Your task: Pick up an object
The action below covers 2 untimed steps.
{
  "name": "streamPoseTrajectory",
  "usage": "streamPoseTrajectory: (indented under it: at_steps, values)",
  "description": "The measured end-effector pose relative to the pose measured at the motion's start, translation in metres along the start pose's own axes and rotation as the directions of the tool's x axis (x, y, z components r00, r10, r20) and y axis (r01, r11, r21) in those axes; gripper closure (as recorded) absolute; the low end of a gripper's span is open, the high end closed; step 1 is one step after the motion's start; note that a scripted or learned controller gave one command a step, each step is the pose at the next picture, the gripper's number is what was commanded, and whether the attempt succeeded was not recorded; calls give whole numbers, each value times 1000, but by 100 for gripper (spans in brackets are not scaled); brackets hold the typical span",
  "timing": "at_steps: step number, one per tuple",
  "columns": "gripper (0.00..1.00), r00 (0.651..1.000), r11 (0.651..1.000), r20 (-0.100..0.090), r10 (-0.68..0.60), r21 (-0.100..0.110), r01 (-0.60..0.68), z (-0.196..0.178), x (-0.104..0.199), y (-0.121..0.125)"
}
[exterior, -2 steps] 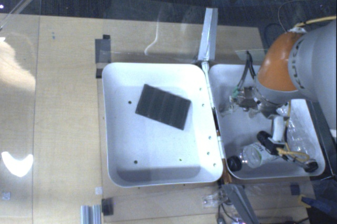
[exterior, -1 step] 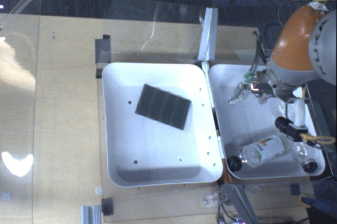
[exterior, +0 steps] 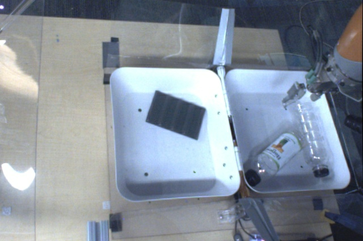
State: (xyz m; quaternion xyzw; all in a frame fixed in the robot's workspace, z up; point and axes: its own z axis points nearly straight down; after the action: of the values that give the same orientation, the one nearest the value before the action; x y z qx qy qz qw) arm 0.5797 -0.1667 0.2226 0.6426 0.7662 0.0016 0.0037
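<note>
Nearest me, in the right bin [exterior: 340, 177], I see two bottles. One with a white and orange label [exterior: 278, 153] lies tilted, black cap toward the near left corner. A clear bottle [exterior: 311, 135] lies lengthwise just beside it, dark cap at the near end, its far end under the gripper. In the left bin [exterior: 122, 121] a dark flat rectangular pad [exterior: 176, 114] rests alone. Farther back, the gripper [exterior: 300, 92] hovers over the right bin; I cannot tell how its fingers stand, nor whether it touches the clear bottle.
</note>
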Motion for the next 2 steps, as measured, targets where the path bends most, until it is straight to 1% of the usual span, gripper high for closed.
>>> streamPoseTrajectory:
  at_steps: [1,2]
  values:
    - [0,1000,999,10,-22,-37,23,89,-21,-22]
    - [0,987,987,-1,-162,0,162,70,-1,-1]
